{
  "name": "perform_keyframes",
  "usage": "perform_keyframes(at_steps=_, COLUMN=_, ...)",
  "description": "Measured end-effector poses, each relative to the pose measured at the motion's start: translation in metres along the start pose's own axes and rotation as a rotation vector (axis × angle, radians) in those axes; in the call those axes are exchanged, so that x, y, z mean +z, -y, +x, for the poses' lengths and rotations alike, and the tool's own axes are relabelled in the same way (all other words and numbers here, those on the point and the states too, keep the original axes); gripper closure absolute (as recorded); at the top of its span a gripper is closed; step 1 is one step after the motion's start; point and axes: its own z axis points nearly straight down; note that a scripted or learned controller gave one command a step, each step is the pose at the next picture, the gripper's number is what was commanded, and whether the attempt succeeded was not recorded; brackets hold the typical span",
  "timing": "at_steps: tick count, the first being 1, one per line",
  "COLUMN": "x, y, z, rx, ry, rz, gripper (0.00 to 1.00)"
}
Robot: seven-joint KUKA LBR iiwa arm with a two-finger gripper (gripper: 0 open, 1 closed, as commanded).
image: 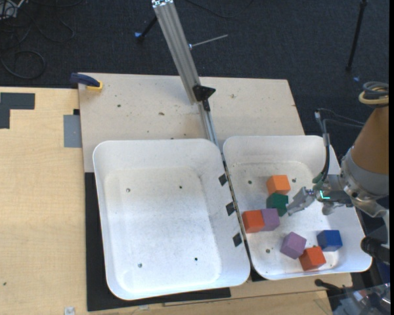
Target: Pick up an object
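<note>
The right bin [269, 144] holds several small cubes. An orange cube [278, 184] sits near its middle, with a dark green cube [276, 203] just below it. An orange-red cube [253, 220] and a purple cube [271, 218] touch each other by the bin's left wall. Toward the front lie another purple cube [293, 245], a blue cube [329, 239] and an orange-red cube [312, 258]. My gripper [301, 201] reaches in from the right, low over the bin, its tip right beside the green cube's right side. Nothing visibly hangs from it.
The left bin [102, 156] stands next to the right one, with black clips [230, 209] along the shared wall. A slanted aluminium bar [179, 48] rises behind the bins. A blue and yellow clamp [87, 81] sits on the board's far left corner.
</note>
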Motion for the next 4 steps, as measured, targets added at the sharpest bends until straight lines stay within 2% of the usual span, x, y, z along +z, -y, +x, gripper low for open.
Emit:
perform_keyframes(at_steps=1, x=-0.001, y=0.000, z=-0.001, rx=0.003, ry=0.001, rz=-0.004, gripper=0.00)
perform_keyframes(at_steps=3, x=0.091, y=0.003, z=0.004, rx=0.002, ry=-0.001, rz=0.003, gripper=0.00)
perform_keyframes(at_steps=4, x=0.129, y=0.003, z=0.004, rx=0.002, ry=0.001, rz=-0.005, gripper=0.00)
